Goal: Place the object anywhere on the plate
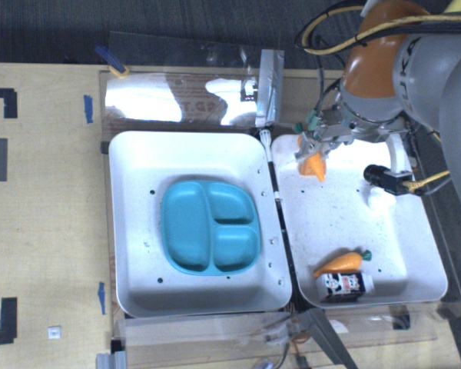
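- While you look down at the bench, you see two white bins side by side: the left bin [131,229] and the right bin [415,244].
- Inside the left bin lies a blue plate [210,226] with three compartments, one long at its left and two smaller at its right. Nothing lies on this plate.
- You can see the grey arm [438,68] coming in from the right, with the orange band [380,21] above its wrist. Yellow and black cables loop around the band.
- You find the gripper [316,146] over the far left corner of the right bin, close to the wall between the two bins.
- A small orange piece [315,167] sits directly under the fingertips and touches them. It looks held between the fingers, and they stand narrow around it. What kind of thing it is, I cannot tell; it is small and bright.
- At the near side of the right bin you see a toy carrot [340,263] with a green top, lying flat.
- Just beside the carrot, toward the near wall, lies a small black and white carton [343,284]. The two seem to touch.
- A black cylinder part [386,177] sticks out below the wrist, above the bin floor.
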`<state>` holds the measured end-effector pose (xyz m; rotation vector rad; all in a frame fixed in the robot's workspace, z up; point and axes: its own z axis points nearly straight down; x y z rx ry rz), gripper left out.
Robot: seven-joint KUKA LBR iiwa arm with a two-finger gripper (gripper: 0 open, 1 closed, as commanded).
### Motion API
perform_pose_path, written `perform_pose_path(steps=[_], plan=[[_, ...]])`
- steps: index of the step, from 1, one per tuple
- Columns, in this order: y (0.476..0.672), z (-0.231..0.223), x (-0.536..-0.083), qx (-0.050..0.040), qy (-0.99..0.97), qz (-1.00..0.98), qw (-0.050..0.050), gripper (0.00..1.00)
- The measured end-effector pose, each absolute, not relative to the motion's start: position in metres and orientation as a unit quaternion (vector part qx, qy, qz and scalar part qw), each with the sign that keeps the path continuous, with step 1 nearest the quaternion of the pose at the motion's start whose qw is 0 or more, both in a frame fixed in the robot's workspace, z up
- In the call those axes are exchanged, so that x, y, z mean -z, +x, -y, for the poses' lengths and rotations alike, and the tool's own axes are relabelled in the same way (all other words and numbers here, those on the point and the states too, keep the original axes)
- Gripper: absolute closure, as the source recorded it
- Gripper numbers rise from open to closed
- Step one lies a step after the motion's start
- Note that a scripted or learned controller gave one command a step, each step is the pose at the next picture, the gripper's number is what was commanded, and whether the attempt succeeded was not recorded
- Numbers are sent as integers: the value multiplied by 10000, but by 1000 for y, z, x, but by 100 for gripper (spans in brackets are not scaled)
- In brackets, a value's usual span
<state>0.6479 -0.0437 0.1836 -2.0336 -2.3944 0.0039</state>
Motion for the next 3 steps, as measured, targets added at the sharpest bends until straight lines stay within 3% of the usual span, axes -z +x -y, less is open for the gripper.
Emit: perform_pose_path(steps=[1, 2, 3], plan=[[604, -18, -183, -2, -6611, 7503, 16, 100], [576, -84, -183, -8, -6253, 7804, 21, 100], [576, -82, -183, -12, -6265, 7794, 17, 0]])
